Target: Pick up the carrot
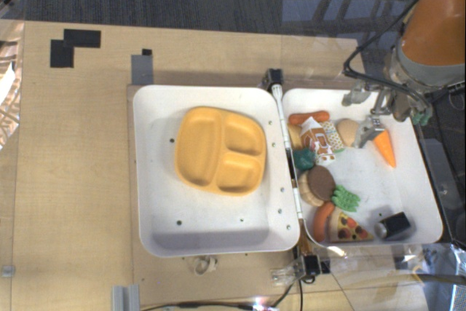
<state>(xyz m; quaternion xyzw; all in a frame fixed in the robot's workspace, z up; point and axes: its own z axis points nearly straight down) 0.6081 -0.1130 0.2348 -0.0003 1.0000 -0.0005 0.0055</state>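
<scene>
tool (373, 129): hangs over right bin's upper right part; dark fingers point down, tips right beside carrot's top end; can't tell how far apart they are or whether anything sits between them
carrot (385, 148): 1, orange cone, lies on right bin floor, narrow tip pointing down-right, upper end touching or just under tool; grip not confirmed
arm (432, 25): 1, enters from right, wrist pointing down over bin's upper right corner; orange band big in top right, grey section below it, cables looping alongside
arm cut-off: upper part runs out of frame at top right
right bin (419, 178): 1, white, shallow, holds toy food clustered along its left side
right bin contents, approx count: 1 hot-dog-like piece (309, 118) at top, 1 printed carton (321, 139), 1 pale round piece (347, 132) near tool, 1 brown cookie-like disc (320, 184), 1 green leafy piece (346, 198), 1 pizza slice (348, 229), 1 black block (394, 225) lower right
hard to make out: pieces on left side overlap, so exact count & types unsure; a dark green item beside carton is partly hidden
left bin (156, 156): 1, white, touching right bin along divider
yellow tray (220, 149): 1, three compartments, middle of left bin
surface (73, 178): light wood, black marks at upper left
</scene>
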